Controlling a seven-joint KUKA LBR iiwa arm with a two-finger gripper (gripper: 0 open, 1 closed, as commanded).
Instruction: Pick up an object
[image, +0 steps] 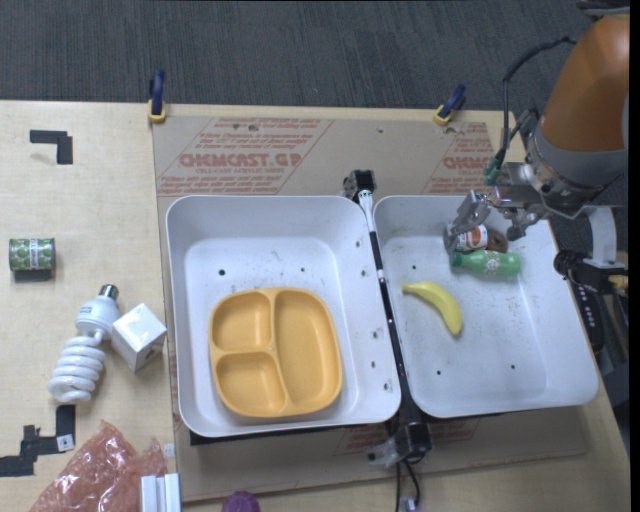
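The pincer (478, 228) hangs over the upper part of the right bin (560, 385), directly above the cap end of a green bottle (490, 262) that lies on its side on the bin floor; whether the pincer is spread or pressed together cannot be told, since the linkage and the bottle's cap end overlap at this angle. A banana (437, 303) lies near the bottle, toward the bin centre, apart from it. For a sound pick, the bottle appears the nearest target: centre on its body rather than its narrow cap end, straddle the short axis, descend until close to the bin floor, then lift straight up to avoid rolling it toward the wall. The left bin (190, 240) holds a yellow divided plate (275, 352). Red print on the board (250, 150) under the bins appears to read "CHEMCAST"; the bottle's label is too small to read.
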